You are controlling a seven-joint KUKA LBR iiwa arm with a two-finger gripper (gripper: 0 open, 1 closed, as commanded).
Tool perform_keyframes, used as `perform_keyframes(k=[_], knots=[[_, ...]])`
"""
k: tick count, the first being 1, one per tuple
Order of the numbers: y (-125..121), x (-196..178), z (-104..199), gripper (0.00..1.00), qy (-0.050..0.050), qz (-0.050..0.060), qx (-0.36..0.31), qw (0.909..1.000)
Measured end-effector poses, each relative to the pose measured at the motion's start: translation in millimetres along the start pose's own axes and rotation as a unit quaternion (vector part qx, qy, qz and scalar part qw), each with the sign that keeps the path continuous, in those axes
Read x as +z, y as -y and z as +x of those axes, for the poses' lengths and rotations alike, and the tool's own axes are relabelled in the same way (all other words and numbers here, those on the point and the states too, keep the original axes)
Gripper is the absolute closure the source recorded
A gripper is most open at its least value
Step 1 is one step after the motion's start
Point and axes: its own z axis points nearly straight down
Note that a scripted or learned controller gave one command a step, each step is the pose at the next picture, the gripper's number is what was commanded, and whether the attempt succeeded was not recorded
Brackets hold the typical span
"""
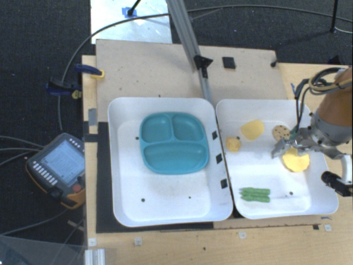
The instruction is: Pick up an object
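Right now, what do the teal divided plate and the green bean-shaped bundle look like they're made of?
Teal divided plate: likely moulded plastic, with a smooth, uniform colour and soft rounded compartment ridges. Green bean-shaped bundle: probably plastic or rubber toy food, with a matte, even green; too small to tell for sure.

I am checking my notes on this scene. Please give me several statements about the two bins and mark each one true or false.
1. The teal divided plastic plate lies in the left white bin. True.
2. The green bean-shaped toy lies on the plate. False: it lies in the right white bin, near the front edge.
3. The gripper is over the right bin, beside a yellow round piece. True.
4. The brown spotted cookie is in the left bin. False: it is in the right bin.
5. The right bin holds three yellowish pieces. True.
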Motion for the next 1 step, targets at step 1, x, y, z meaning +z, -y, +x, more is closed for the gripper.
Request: perform_keyframes(k=[1], knots=[[-3.4, 34.3, -0.5, 0.00, 0.001, -0.004, 0.000, 1.0000]])
